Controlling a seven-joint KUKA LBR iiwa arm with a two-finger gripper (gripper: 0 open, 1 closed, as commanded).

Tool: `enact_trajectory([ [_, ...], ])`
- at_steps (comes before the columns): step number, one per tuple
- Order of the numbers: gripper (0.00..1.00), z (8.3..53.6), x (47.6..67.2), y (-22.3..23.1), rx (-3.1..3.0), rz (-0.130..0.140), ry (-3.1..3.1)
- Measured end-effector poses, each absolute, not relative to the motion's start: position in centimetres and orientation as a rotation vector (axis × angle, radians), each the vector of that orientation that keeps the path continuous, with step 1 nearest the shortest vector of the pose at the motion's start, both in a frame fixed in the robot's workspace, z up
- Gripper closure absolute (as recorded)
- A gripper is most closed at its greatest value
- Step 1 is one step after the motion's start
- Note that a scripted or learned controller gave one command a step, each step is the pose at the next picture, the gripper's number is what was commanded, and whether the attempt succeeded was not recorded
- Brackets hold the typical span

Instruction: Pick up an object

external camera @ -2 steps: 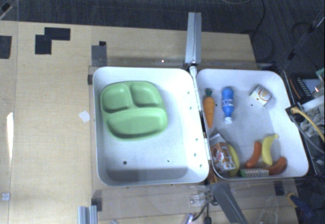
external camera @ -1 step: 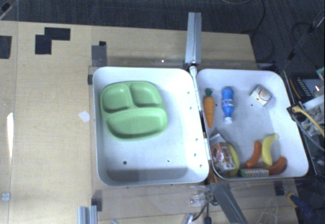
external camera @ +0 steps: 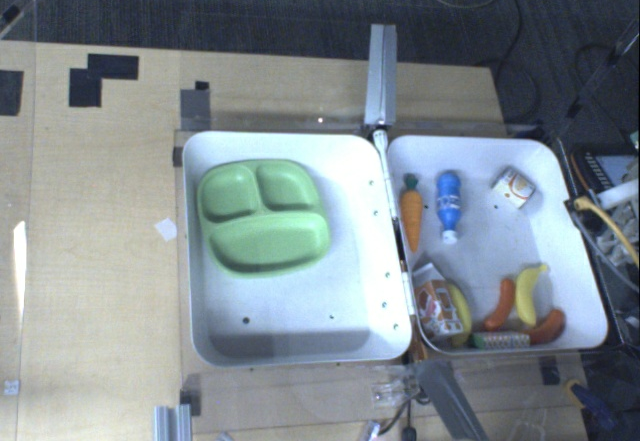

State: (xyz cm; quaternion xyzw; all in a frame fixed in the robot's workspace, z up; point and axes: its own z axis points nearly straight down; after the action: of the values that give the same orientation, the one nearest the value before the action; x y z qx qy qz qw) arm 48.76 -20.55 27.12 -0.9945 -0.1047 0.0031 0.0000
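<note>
Bench: wooden top [external camera: 90, 259], two white bins side by side.
Left bin [external camera: 290, 344]: green divided plate [external camera: 264, 215], probably the drop spot.
Right bin [external camera: 575, 229]: carrot [external camera: 411, 210], blue bottle [external camera: 448, 203], banana [external camera: 530, 291], all loose for grabbing.
Fingers: can't tell.

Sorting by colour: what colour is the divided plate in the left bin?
Light green, clearest in the camera view: the plate lies in the left bin.

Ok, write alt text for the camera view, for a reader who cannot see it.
Two white bins sit side by side on a bench: the left bin holds a green divided tray, and the right bin holds small items, including a carrot, a blue bottle, a banana and a small carton.
</note>
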Motion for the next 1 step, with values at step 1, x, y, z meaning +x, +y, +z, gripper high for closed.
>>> enact_trajectory([
  [1, 1.00, 27.79, 48.87, -20.47, -3.122, 0.021, -0.347],
])
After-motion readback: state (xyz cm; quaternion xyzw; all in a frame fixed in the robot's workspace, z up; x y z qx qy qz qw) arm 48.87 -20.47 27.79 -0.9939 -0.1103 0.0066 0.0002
